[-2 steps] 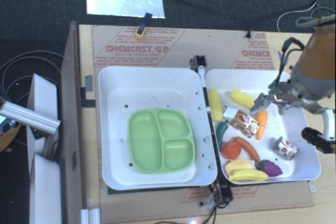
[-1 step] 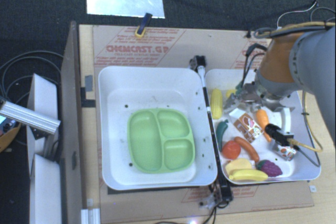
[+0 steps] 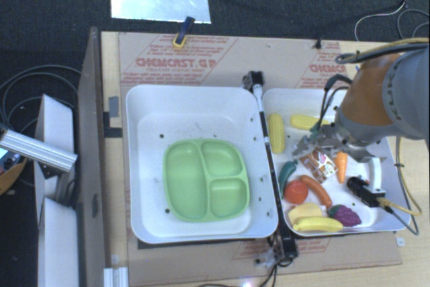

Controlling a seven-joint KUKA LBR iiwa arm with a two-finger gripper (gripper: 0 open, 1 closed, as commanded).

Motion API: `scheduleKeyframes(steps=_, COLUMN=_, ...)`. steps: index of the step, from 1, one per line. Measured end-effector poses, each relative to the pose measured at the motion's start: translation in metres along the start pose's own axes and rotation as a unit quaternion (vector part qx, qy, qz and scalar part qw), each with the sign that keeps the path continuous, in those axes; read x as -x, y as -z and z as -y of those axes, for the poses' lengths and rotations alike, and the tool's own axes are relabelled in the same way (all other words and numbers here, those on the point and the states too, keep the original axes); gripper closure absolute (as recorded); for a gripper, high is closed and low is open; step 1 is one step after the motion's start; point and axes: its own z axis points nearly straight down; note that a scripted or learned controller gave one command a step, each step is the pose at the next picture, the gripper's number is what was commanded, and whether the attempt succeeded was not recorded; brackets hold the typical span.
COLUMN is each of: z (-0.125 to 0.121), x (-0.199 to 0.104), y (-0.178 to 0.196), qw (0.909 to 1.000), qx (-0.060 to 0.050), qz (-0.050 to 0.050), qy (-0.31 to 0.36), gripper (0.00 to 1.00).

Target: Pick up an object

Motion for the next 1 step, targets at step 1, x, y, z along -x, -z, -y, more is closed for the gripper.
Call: scheduleKeyframes(steps=1, z=-0.0008, x=-0.0011, y=0.0074, qw=1.0000, qx=-0.001, qz=0.000, qy=0.002, gripper=1.00)
